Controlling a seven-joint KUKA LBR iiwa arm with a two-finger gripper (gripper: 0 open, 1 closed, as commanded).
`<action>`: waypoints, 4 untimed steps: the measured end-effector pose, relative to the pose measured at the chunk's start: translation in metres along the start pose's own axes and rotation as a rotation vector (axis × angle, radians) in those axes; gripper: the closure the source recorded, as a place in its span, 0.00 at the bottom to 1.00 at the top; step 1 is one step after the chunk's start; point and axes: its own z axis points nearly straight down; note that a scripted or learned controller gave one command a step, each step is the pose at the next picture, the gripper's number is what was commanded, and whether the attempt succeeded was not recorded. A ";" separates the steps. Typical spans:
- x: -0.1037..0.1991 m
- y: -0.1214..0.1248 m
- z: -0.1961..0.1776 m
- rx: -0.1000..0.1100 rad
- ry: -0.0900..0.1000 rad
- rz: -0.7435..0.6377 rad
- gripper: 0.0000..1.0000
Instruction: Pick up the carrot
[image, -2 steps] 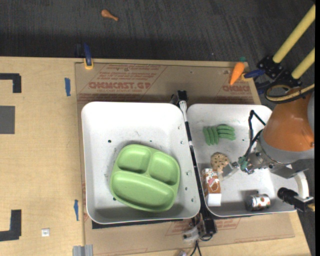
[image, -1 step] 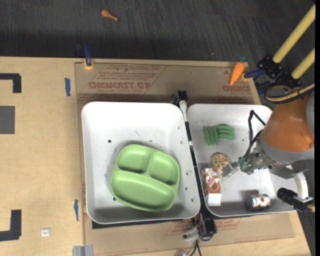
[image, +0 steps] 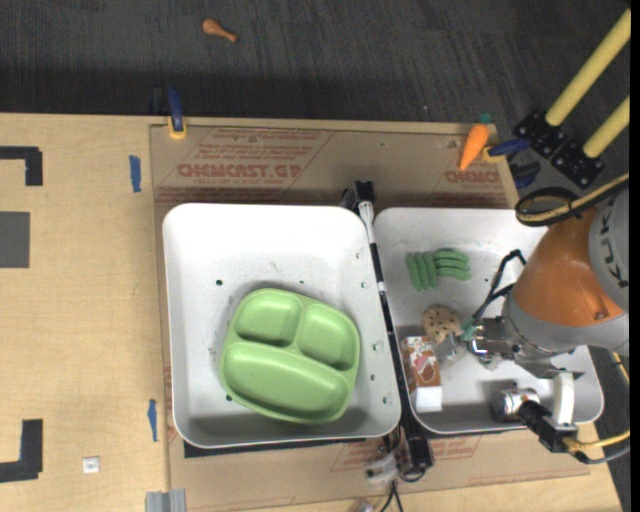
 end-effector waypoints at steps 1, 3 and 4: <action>-0.012 0.006 -0.001 -0.017 -0.009 -0.552 0.00; -0.004 0.000 0.000 -0.007 -0.006 0.229 0.00; -0.057 0.007 0.001 -0.011 -0.002 -0.086 0.00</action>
